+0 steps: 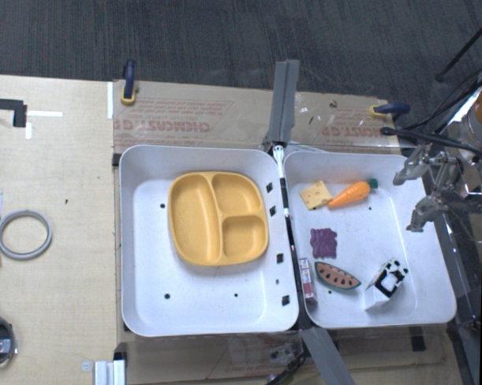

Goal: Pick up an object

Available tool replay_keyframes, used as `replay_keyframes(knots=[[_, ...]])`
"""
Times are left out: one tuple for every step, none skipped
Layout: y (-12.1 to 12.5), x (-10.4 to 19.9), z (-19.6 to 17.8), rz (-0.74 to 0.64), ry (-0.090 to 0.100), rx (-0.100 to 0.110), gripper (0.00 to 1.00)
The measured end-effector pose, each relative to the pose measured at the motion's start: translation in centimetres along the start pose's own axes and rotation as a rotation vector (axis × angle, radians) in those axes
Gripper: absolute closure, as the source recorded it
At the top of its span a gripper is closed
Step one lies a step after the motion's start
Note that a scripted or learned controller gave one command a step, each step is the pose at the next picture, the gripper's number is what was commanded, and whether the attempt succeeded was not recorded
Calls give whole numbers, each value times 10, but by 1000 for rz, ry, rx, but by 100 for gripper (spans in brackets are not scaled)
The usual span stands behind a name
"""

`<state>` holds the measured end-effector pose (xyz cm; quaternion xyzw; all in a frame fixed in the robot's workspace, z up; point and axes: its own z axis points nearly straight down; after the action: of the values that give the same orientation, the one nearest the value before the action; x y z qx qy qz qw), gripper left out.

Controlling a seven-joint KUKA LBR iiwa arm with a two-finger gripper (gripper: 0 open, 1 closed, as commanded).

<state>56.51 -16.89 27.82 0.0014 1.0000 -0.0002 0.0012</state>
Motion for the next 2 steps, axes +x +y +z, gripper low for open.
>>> replay_keyframes(knots=[[58, 57, 186, 177, 1, 0, 0], [66, 26, 186, 405, 1, 1, 0]])
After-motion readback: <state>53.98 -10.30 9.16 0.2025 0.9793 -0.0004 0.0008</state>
